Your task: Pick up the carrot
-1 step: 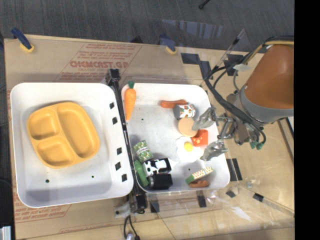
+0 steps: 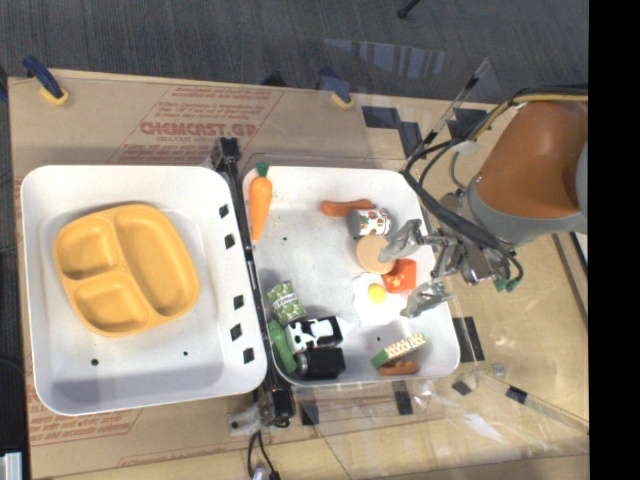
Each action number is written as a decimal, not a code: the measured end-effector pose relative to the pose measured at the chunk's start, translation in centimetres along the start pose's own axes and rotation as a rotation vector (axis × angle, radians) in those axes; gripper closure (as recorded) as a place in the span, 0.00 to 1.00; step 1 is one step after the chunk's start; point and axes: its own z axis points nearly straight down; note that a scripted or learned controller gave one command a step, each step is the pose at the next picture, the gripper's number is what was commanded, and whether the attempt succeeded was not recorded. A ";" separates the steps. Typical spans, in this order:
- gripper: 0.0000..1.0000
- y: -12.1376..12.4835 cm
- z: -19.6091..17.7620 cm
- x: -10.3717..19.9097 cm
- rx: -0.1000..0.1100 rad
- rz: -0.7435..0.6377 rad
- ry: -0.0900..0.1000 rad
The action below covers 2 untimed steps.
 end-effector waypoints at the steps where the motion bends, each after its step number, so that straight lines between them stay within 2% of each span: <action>1: 0.00 -0.1 6.0 -2.3 -0.001 -0.547 -0.002; 2: 0.00 -0.3 11.4 -4.1 -0.002 -0.687 0.000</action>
